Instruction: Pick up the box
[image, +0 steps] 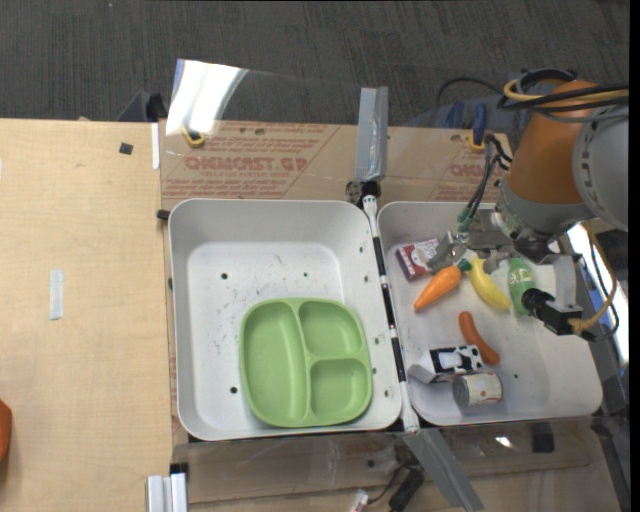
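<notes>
Box (415, 260) is lying in the right bin (560, 408), red and white, just beside the claw (457, 247) on the side away from the arm, apparently touching its tip; label print is too small to read. Cardboard sheet (270, 160) beyond the claw, behind both bins, is showing red print that looks like "CHEMCAST". Claw is hanging low over the bin's back half; can't tell how wide it's standing, cluttered there. Box is sitting close to the divider wall on its far side from the claw, little room there. Carrot (438, 287) is lying right below the claw, banana (487, 285) and green bottle (518, 280) toward the arm side. Black-and-white carton (455, 360) and can (478, 390) are sitting well apart from the claw, near the front rim
</notes>
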